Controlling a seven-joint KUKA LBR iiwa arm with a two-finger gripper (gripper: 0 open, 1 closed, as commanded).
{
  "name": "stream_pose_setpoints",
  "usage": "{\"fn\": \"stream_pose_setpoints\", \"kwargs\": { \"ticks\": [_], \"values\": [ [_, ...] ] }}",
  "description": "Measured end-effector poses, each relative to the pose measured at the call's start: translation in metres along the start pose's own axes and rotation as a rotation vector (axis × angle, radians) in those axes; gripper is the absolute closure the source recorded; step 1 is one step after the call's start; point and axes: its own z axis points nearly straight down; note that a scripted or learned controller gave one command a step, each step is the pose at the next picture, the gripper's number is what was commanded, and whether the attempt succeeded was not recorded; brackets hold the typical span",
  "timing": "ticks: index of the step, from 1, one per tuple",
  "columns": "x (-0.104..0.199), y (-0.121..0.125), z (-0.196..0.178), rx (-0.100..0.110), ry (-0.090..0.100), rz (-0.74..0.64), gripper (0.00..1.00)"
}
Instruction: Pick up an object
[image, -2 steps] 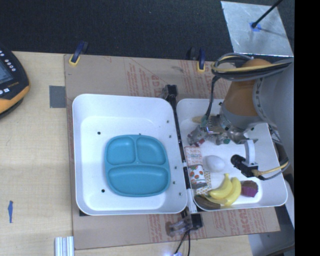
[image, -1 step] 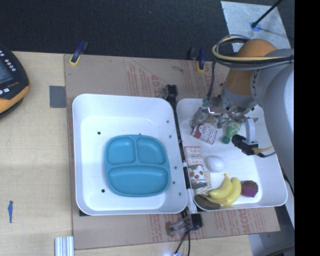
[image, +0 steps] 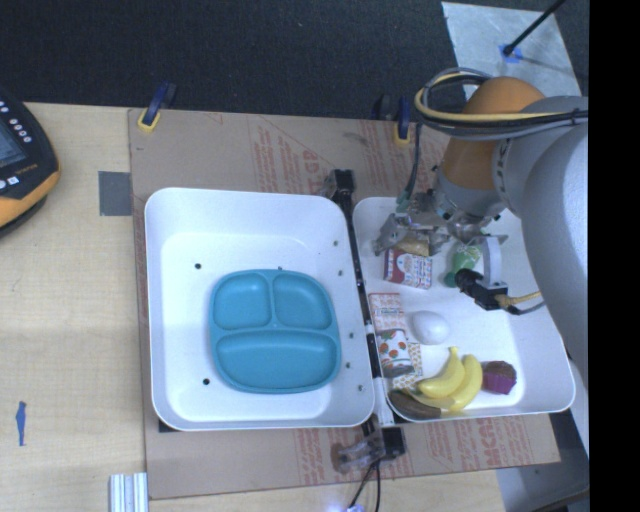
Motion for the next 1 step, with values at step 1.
{"fn": "stream_pose_setpoints", "kwargs": {
  "ticks": [1],
  "values": [
    [0.0003, -0.0001, 0.0000, 0.001, 0.000, -0.001, 0.00]
  ]
}}
